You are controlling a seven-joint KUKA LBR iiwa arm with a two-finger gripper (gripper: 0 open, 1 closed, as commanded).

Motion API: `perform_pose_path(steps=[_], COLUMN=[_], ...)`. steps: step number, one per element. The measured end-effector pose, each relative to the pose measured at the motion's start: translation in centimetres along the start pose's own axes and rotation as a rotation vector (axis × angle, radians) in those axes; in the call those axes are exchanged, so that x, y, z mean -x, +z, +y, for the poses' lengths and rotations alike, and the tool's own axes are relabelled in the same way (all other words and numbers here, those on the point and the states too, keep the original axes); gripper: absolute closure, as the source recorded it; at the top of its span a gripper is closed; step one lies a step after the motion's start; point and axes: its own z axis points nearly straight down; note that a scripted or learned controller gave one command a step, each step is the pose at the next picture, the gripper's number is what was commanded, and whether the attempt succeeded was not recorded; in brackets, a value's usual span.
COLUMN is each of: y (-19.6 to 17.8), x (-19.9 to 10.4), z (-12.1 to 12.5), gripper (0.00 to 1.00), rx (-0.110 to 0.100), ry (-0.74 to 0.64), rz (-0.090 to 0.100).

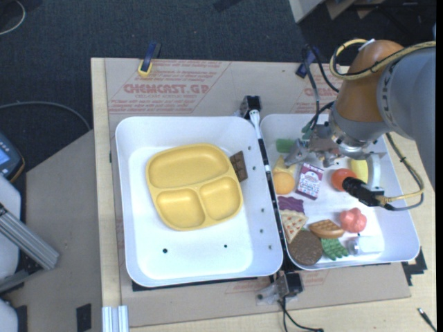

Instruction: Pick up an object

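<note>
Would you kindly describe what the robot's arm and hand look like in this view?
The arm is a thick, rounded grey tube with a glossy orange band above the wrist. Thin yellow and dark cables loop around the band and trail down beside it. The hand is a small grey metal assembly with dark fittings.

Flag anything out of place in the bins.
One brown piece sits in the left bin, leaning on the yellow tray's rim, apart from the toy food piled in the right bin.

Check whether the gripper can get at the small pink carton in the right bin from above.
Probably yes: the pink carton lies uncovered just below the gripper, though an orange ball sits close beside it.
</note>
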Motion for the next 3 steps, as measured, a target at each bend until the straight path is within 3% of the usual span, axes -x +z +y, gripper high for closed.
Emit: perform_pose_path(steps=[1, 2, 3], y=[1.2, -0.2, -5.2], x=[0.0, -0.1, -0.7], z=[0.2, 0.5, 1.4], gripper=[0.00, 1.00, 1.00], rx=[0.009, 0.018, 0.014], ry=[0.000, -0.001, -0.002], rz=[-0.001, 0.001, -0.004])
